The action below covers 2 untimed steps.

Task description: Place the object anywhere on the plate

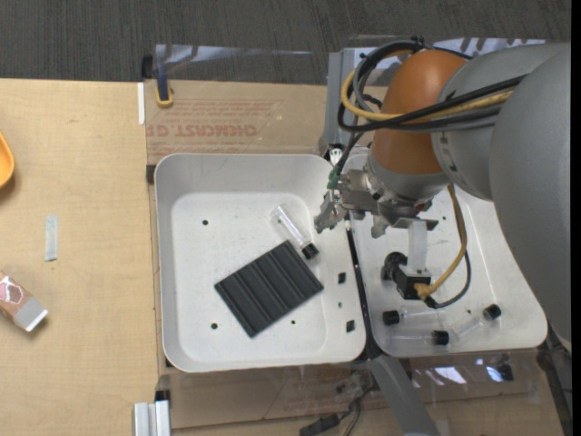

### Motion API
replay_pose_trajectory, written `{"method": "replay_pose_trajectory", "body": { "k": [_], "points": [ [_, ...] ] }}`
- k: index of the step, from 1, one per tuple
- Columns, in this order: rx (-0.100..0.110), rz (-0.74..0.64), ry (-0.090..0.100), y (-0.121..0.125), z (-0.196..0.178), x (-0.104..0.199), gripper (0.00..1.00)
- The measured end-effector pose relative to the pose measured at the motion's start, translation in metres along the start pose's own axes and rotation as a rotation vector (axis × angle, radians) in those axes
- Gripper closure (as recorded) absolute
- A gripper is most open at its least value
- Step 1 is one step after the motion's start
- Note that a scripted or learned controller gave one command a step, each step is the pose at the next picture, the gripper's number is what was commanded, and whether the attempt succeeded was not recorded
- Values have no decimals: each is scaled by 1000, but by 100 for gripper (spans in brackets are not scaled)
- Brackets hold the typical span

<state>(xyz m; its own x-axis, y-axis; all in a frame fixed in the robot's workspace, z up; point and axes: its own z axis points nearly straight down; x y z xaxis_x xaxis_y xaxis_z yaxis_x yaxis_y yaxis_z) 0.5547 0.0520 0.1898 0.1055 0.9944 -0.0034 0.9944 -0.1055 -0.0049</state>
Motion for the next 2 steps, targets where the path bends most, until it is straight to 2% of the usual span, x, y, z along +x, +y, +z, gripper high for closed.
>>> {"method": "replay_pose_trajectory", "body": {
  "k": [2],
  "points": [
    [0, 0, 0, 0, 0, 0, 0]
  ]
}}
